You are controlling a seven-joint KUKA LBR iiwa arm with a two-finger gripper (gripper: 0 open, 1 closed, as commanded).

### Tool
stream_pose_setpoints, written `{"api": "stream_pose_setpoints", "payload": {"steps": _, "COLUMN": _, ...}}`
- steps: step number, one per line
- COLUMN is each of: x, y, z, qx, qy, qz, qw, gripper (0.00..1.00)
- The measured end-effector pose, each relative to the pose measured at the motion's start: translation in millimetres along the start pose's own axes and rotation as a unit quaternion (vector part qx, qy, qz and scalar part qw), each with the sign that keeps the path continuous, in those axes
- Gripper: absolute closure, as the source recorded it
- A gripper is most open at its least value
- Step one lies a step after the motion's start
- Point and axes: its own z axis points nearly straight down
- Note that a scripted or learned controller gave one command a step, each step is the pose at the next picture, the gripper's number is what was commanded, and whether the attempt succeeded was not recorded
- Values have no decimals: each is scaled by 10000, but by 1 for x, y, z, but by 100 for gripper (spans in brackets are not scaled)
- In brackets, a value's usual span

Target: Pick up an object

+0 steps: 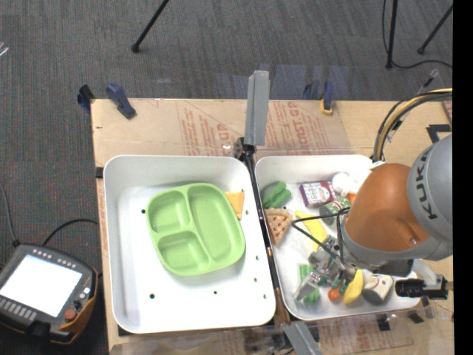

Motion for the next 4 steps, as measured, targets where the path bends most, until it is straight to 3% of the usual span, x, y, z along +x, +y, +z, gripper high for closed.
{"api": "stream_pose_setpoints", "payload": {"steps": 3, "x": 5, "y": 7, "z": 0, "qx": 4, "qy": 9, "qz": -745, "qw": 9972, "gripper": 0}}
{"api": "stream_pose_setpoints", "payload": {"steps": 4, "x": -12, "y": -15, "z": -1, "qx": -1, "qy": -13, "qz": -1023, "qw": 9947, "gripper": 0}}
